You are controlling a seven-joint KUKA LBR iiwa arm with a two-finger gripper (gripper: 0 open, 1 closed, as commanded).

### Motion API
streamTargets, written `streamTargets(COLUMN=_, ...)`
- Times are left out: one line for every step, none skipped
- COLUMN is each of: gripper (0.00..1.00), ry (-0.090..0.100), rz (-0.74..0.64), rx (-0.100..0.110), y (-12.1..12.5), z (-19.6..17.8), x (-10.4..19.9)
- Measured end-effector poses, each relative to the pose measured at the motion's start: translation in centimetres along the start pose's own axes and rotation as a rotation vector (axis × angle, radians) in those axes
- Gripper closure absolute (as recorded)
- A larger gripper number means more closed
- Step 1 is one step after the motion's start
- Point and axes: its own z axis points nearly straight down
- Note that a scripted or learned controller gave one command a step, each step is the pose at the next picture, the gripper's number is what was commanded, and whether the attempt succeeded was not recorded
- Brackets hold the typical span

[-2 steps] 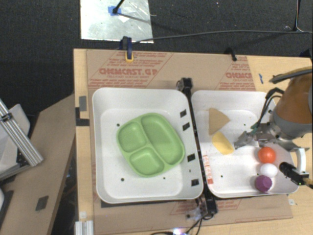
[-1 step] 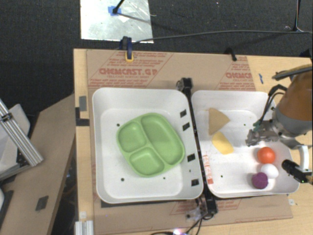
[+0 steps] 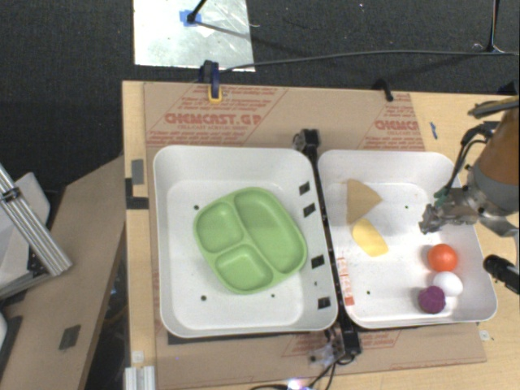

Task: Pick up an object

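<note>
The right bin [image 3: 390,177] holds a tan wedge [image 3: 359,197], a yellow block [image 3: 370,238], an orange ball [image 3: 443,257], a white ball [image 3: 448,283] and a purple ball [image 3: 431,300]. My gripper [image 3: 434,220] hangs at the bin's right side, just above and left of the orange ball. Nothing shows between its fingertips. The arm [image 3: 496,169] reaches in from the right edge.
The left bin [image 3: 183,177] holds a green three-compartment plate [image 3: 249,240]. Black clips [image 3: 307,140] run along the seam between the bins. A cardboard sheet [image 3: 268,112] lies under both bins. A metal rail [image 3: 28,226] stands at far left.
</note>
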Motion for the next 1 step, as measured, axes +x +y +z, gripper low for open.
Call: streamTargets(gripper=1.0, ry=-0.001, rz=-0.002, rx=-0.004, y=0.74, z=-6.37, x=-0.02)
